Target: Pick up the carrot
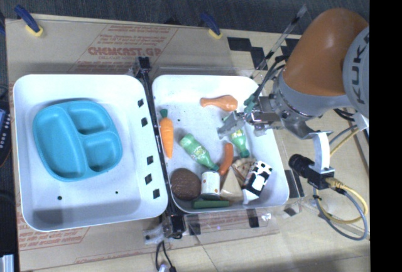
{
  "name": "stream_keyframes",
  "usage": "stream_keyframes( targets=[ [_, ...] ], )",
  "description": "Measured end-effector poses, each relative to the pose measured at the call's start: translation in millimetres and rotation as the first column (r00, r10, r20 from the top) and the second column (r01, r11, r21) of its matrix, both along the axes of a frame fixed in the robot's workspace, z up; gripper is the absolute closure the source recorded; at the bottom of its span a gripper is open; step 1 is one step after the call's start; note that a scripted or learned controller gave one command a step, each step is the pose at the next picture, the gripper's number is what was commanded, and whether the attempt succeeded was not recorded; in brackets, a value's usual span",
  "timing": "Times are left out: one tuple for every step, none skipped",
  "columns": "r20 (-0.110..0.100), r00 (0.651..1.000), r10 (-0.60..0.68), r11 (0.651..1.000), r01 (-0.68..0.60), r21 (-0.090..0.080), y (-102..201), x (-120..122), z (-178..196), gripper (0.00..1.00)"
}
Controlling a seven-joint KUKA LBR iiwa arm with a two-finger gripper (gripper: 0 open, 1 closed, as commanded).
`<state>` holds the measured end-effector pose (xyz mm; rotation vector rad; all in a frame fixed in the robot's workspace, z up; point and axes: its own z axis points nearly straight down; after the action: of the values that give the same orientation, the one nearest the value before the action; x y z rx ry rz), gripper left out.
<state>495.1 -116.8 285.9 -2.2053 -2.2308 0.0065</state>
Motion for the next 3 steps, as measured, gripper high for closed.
stream_keyframes(
  targets=[
    [-0.006,0.993,0.115,0.993,-0.115,0.0,86,36,-78,0.0],
    [-0.002,1.0,-0.019,1.0,0.019,-0.004,69,88,-95,0.0],
    [-0.009,0.96,-0.281,0.96,0.281,-0.004,25,100,-182,0.0]
  ],
)
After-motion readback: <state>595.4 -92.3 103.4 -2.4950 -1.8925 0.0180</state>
